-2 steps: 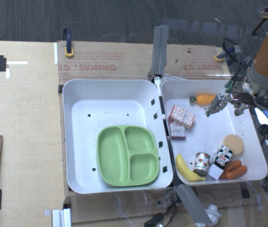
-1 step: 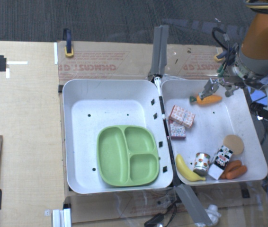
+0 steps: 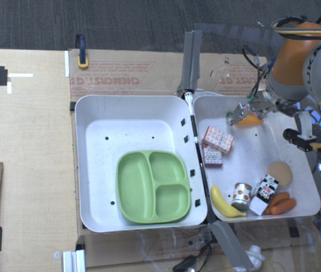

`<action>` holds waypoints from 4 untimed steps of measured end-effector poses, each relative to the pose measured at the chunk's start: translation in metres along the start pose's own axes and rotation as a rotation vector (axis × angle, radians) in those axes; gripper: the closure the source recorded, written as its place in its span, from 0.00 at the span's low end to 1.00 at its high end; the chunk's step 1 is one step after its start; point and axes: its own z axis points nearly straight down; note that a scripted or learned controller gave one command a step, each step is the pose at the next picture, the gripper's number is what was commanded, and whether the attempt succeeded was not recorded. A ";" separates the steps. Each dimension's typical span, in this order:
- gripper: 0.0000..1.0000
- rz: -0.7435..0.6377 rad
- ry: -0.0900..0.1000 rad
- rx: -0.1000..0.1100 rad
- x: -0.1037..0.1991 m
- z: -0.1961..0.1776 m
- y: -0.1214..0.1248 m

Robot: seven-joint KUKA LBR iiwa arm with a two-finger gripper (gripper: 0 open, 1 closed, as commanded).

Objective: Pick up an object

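**Operator:** Camera view, the single one I have: the gripper (image 3: 241,117) sits in the upper part of the right bin (image 3: 296,169), near its back wall, with the arm (image 3: 299,67) coming in from the upper right of the frame. There is something orange (image 3: 252,118) right at the fingertips.

**Supervisor:** Is it holding that?

**Operator:** I cannot tell. The orange item touches or sits just beside the tips, but I can't make out whether it is between them, or whether the jaws stand wide or narrow. I judge the pick is at the grasping stage, not done.

**Supervisor:** What else is there?

**Operator:** Mid-left of that bin, two small boxes (image 3: 218,139) lie together. Along the lower edge: a banana (image 3: 223,204), a small can (image 3: 241,195), a milk carton (image 3: 264,192), a carrot (image 3: 279,204), and a tan disc (image 3: 279,173) just above them. All lie well apart from the gripper. In the left bin (image 3: 92,152), centre of frame, a green divided plate (image 3: 152,186) lies.

**Supervisor:** What remains?

**Operator:** A confirmed grip and a lift clear of the bin floor.
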 end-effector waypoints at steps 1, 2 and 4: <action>1.00 -0.001 -0.001 -0.005 0.000 -0.014 0.003; 0.00 -0.001 -0.001 -0.005 0.000 -0.014 0.003; 0.00 -0.110 0.011 0.022 -0.009 0.008 -0.008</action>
